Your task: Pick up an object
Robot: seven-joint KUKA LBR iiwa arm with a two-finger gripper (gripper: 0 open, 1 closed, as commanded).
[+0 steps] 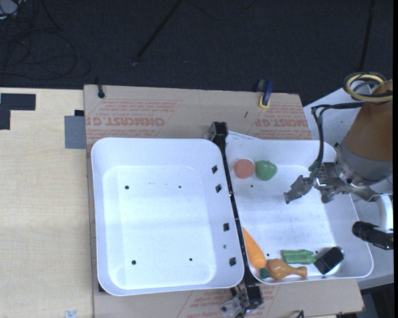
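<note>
Here the gripper [297,192] sits at the right of the frame, above the right bin [292,227], at the end of the grey arm [368,148] that enters from the right edge with its orange band uppermost. The fingers [294,193] point toward frame left and appear dark and close together, but the view does not resolve the gap between them, so their opening cannot be determined. Nothing is visible between the fingers, and no object touches them. The objects available for pickup all lie in the right bin, in two groups. Near the bin's upper left corner, a round pink-orange ball [244,169] and a green rounded object [266,170] lie just beside each other, to the left of and slightly above the gripper, apart from it. Along the bin's lower edge, an orange carrot-shaped object [253,247] lies slanted against the divider between the bins, a tan pear-shaped object [283,269] lies to its right, a flat green piece [297,256] lies just above that, and a black block [329,260] lies near the lower right corner. The left bin [159,214] occupies the centre of the frame, standing on brown cardboard [186,114].
</note>
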